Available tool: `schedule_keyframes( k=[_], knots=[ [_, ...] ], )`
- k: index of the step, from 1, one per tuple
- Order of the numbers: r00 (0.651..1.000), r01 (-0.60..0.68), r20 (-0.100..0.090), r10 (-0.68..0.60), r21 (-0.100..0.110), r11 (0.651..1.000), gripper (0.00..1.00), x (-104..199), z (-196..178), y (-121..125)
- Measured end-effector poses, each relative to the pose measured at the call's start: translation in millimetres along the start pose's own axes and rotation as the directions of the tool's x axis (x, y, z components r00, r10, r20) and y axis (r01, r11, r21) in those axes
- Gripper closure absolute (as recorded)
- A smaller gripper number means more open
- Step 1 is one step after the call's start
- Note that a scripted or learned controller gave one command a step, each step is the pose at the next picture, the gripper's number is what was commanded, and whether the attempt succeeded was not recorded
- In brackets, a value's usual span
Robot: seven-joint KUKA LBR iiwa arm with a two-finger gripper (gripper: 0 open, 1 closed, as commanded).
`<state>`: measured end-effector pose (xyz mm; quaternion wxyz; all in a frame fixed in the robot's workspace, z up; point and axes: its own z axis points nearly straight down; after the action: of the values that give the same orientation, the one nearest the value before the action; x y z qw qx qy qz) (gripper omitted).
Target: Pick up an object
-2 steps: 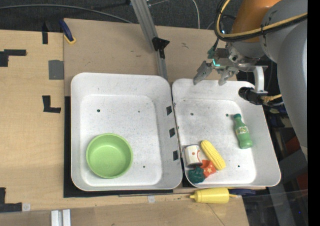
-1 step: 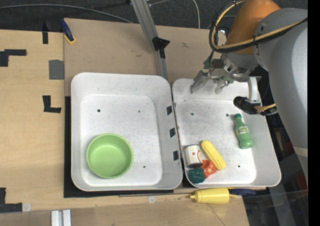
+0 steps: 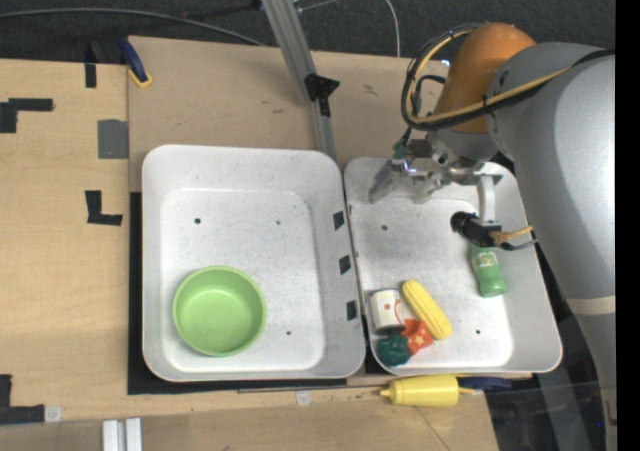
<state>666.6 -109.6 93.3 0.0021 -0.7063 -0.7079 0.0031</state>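
Arm: grey, orange band above the wrist, reaching in from the right side of the camera view over the right bin's far edge.
End effector [image 3: 400,182]: positioned above the far left corner of the right bin [image 3: 520,344]; two grey fingers [image 3: 383,182] spread apart, released, with nothing between them.
Corn cob [image 3: 426,308]: yellow toy, lying at a slant on the right bin floor near its front edge; well apart from the end effector.
White cup [image 3: 385,309]: small, with a dark marking, lying just beside the left end of the corn cob.
Red and green pieces [image 3: 403,344]: small toys, clustered in the front left corner of the right bin, touching or nearly touching the corn cob and white cup; exact shapes too small to identify.
Green bottle [image 3: 489,272]: lying on the right bin floor toward its right side, below a black fitting [image 3: 470,226] on the arm.
Left bin [image 3: 240,174]: white, shallow, set directly beside the right bin.
Green bowl [image 3: 219,310]: round, upright, resting in the front left area of the left bin.
Yellow bottle [image 3: 425,391]: lying on its side on the counter [image 3: 60,259], just outside the front rim of the right bin.
Metal post [image 3: 290,29]: grey, slanting over the counter behind the bins.
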Motion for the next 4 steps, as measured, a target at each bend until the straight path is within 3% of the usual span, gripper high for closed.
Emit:
schedule_keyframes(
  k=[1, 3, 4],
  knots=[
    [1.000, 0.001, 0.000, -0.001, -0.003, 1.000, 1.00, 1, -12, 1],
    [1.000, 0.000, 0.000, 0.000, -0.014, 1.000, 1.00, -1, -117, 9],
    [1.000, -0.001, -0.001, 0.001, -0.008, 1.000, 1.00, -1, -132, 9]
  ],
)
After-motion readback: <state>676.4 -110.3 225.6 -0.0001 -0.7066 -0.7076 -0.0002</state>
